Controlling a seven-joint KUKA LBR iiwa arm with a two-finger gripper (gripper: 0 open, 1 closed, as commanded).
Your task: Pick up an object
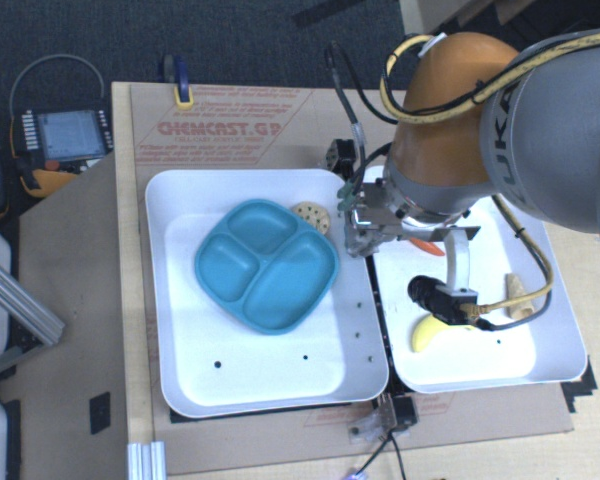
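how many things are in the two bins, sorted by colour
blue: 1, divided plate
tan: 1, round cookie
orange: 1, small piece
yellow: 1, rounded item
total: 4

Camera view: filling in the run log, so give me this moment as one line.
gripper: at the bins' divide | left bin: blue plate, tan disc | right bin: yellow object
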